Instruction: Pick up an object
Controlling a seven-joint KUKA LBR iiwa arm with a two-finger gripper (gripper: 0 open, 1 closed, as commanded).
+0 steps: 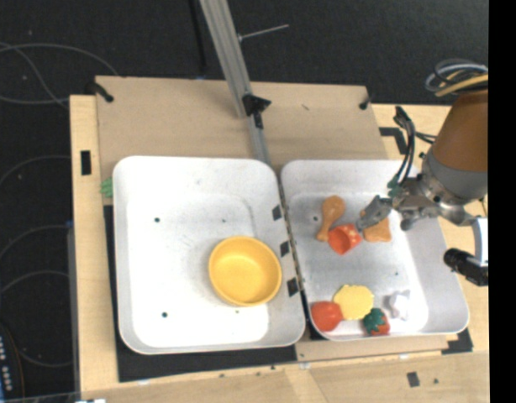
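Two fingers [377, 212], tan piece [378, 232] just below

Two bins sit side by side on the counter [199, 116]. A bowl [244, 270] lies in the left bin [157, 200]. Toy foods lie in the right bin [426, 267], some at its front edge.

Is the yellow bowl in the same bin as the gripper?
No: the yellow bowl sits in the left bin, while the gripper is over the right bin among the small toys.
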